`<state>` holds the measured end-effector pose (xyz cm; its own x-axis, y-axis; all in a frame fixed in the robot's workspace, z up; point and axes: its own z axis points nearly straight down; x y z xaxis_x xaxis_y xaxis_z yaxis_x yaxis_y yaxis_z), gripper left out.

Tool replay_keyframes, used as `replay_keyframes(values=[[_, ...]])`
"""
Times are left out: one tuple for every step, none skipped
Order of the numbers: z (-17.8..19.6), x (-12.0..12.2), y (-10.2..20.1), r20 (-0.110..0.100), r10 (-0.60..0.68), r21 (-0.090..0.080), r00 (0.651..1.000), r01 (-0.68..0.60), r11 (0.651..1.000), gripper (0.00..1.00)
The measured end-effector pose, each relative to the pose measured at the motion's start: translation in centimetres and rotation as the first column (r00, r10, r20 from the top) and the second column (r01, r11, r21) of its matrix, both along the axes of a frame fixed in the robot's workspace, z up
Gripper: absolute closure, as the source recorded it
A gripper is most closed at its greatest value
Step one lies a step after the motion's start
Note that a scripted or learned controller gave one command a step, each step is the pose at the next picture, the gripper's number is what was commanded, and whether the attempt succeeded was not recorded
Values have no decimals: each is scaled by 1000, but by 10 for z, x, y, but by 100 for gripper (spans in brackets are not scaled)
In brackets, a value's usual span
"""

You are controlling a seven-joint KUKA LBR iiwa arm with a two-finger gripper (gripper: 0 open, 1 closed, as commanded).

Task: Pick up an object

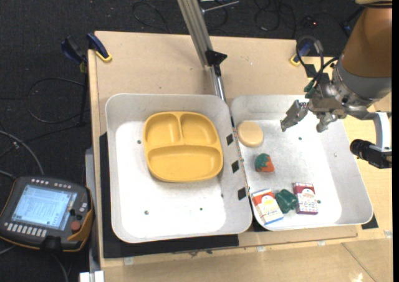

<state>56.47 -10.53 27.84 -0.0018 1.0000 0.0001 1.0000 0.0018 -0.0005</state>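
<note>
Jaws (pixel 307 120) spread open, nothing between them, hovering over the upper part of the right bin (pixel 349 175), clear of every object. Worktop (pixel 156 68) carries both white bins; left bin (pixel 124 168) holds a yellow divided tray (pixel 183 146). Right bin contents: round tan disc (pixel 251 134) near its upper-left corner, red strawberry-like toy (pixel 264 163) just below it, then along the lower edge a red-and-white carton (pixel 267 206), a green lump (pixel 287 200) touching it, and a small red box (pixel 305 198).
</note>
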Motion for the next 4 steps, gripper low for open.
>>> replay_keyframes(values=[[0,0,0,1,-1,0,1000,1,1000,0],[-63,-5,4,-6,-2,0,1000,2,1000,0],[-111,-11,-2,-5,-3,0,1000,3,1000,0],[-160,-21,-5,-5,-3,1,1000,3,1000,0]])
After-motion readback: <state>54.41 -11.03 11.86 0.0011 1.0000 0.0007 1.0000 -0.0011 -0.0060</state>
